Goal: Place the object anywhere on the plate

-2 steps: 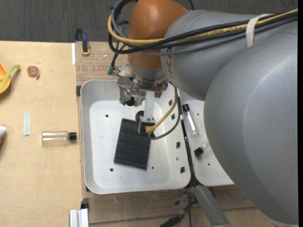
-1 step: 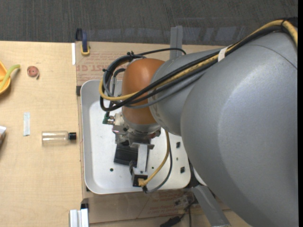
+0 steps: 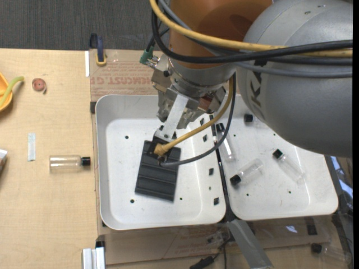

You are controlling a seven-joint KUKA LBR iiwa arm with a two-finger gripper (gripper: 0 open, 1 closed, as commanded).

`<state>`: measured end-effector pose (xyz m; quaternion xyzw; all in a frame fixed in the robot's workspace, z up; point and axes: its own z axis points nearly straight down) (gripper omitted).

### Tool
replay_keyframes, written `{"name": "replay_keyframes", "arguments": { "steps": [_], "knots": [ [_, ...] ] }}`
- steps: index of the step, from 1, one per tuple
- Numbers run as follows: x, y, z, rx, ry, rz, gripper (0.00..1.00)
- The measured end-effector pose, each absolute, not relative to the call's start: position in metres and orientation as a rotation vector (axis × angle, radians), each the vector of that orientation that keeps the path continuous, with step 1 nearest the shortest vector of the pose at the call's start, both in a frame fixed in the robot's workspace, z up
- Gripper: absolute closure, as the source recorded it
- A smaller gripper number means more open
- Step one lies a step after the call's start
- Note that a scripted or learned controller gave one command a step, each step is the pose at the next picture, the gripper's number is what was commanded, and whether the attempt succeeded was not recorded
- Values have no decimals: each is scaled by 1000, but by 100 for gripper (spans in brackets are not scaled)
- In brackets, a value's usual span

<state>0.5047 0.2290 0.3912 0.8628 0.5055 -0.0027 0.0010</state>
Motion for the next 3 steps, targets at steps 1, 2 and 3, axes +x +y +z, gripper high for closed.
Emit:
{"name": "replay_keyframes", "arguments": {
  "steps": [1, 2, 3],
  "knots": [
    [477, 227, 227, 2852, 1315, -11, 100],
    [477, 227, 227, 2852, 1314, -10, 0],
    [567, 166, 210, 2613, 1744, -9, 0]
  ]
}}
